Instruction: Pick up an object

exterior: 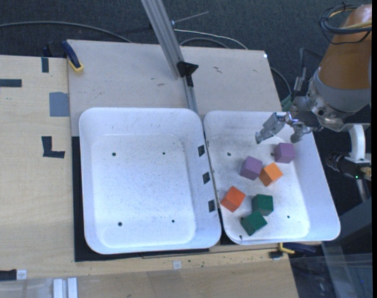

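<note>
We see the gripper [280,129] hanging open and empty above the right bin [318,219], probably to reach the purple cube [284,152] just below.

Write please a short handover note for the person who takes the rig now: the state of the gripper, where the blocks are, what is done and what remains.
Gripper: over the upper part of the right bin, fingers spread open, nothing between them.
Blocks, all in the right bin: purple block nearest the gripper, second purple block, orange block touching it, second orange block, and two green blocks close together.
Left bin: plain white floor with small dark specks.
Done: no block lifted yet.
Left: choose a block, probably the near purple one, close on it and lift.
</note>
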Motion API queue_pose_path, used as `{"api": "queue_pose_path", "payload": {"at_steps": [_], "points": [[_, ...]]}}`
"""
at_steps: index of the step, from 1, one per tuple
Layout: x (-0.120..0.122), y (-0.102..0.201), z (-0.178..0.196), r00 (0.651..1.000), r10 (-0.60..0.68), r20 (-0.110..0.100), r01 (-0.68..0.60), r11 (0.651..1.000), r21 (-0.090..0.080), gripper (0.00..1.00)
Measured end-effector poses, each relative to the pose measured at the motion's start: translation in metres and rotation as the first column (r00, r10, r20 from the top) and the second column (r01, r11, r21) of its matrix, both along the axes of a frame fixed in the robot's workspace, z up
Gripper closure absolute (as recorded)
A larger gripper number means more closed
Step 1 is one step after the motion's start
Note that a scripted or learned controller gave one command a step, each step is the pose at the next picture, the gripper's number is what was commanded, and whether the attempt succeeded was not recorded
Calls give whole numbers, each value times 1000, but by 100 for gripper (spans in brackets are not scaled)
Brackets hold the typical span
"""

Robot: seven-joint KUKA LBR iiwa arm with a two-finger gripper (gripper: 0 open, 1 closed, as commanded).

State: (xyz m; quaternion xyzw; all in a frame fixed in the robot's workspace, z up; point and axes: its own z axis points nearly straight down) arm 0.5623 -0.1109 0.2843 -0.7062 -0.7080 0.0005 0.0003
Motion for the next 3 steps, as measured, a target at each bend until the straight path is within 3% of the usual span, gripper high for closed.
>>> {"api": "queue_pose_path", "payload": {"at_steps": [1,2,3], "points": [[-8,18,-152,1000,-1,-8,1,1000,2,0],[3,2,-169,1000,1,18,-1,1000,-4,0],[41,8,-193,1000,0,1,0,1000,1,0]]}}
